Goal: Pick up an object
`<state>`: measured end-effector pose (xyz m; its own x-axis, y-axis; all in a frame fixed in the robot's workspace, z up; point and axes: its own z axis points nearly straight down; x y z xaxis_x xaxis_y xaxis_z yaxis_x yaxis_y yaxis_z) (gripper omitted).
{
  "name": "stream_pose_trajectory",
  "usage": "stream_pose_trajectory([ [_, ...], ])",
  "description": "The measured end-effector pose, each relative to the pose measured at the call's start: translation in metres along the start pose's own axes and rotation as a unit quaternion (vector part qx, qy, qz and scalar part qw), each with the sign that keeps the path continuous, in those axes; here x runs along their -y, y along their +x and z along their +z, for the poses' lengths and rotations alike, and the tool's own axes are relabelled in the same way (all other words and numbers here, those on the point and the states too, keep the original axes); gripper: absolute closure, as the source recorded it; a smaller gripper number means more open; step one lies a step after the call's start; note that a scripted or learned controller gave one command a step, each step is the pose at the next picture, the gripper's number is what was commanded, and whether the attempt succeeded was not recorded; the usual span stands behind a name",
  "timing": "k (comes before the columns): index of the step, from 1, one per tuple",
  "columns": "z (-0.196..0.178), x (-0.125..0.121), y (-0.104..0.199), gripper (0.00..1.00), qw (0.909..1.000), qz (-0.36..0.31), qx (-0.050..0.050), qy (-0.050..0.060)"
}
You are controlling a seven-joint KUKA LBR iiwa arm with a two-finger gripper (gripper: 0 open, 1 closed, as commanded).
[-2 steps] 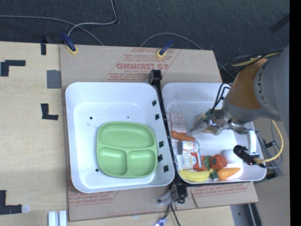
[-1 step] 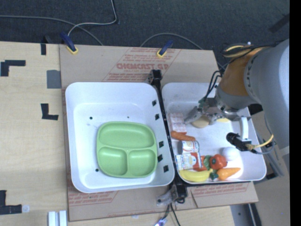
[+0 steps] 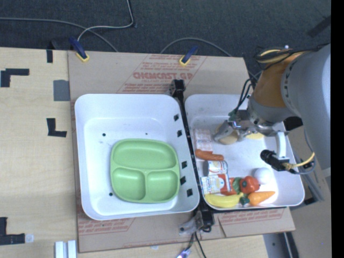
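Dark carpet beyond the worktop (image 3: 32,144); two white bins side by side. Right bin (image 3: 296,196) holds the food toys, clustered toward its near edge. My gripper (image 3: 232,131) sits low over a pale piece (image 3: 230,139) mid-bin; whether it grips, I cannot tell.

The arm comes in from the right, its tool (image 3: 232,131) low in the right bin (image 3: 243,104) over a pale, potato-like piece (image 3: 230,139). Below lie a sausage (image 3: 209,155), a carton (image 3: 214,184), tomato (image 3: 248,184), banana (image 3: 222,200), carrot (image 3: 261,196) and white egg (image 3: 261,174). The left bin (image 3: 91,112) holds a green divided tray (image 3: 144,170).
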<state>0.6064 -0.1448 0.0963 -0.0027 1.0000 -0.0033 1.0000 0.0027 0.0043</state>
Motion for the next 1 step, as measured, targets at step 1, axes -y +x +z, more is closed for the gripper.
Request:
stream_pose_trajectory([
  [1,-0.0888,0.0822,0.0699,1.00,1.0000,0.000,-0.002,0.002],
])
